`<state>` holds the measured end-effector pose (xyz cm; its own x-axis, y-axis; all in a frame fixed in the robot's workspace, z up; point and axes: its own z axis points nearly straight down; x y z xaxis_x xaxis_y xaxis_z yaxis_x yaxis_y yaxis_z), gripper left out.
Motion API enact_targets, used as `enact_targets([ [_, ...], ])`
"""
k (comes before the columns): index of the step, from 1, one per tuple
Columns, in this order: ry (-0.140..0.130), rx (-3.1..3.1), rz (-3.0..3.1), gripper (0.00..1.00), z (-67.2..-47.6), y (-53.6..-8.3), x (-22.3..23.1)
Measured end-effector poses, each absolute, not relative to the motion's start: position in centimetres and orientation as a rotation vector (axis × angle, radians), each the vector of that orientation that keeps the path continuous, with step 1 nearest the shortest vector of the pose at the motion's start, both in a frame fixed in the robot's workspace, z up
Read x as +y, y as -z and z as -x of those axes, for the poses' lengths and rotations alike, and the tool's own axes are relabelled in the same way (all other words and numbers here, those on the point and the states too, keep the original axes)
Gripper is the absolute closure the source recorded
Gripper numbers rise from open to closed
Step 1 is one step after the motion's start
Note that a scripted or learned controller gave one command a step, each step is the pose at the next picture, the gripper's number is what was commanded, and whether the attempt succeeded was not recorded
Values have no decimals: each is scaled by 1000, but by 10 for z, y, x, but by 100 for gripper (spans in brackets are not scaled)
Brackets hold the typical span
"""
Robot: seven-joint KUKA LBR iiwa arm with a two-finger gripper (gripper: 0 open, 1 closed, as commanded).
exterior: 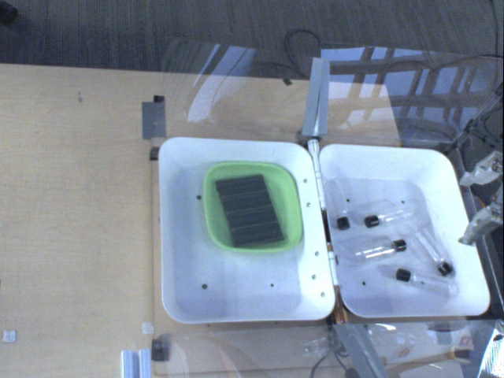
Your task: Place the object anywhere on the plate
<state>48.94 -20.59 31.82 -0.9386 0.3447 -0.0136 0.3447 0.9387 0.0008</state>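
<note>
Dark ridged object [249, 211] already flat on green plate [293, 203], fully visible.

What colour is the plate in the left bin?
Light green plate, seen clearly in the camera view.

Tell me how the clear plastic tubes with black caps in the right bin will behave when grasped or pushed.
The clear plastic tubes with black caps lie on their sides in the right white bin, so a push would probably roll them. They look thin and smooth, so likely light and apt to slip from a pinch. Their transparency makes the edges hard to see, so a grasp may miss.
</note>
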Motion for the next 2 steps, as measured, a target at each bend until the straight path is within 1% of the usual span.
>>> enact_targets([
  [1, 5, 3126, -132, 0, -489, -336, -206],
  [2, 7, 3107, 372, 0, -490, -311, -206],
])
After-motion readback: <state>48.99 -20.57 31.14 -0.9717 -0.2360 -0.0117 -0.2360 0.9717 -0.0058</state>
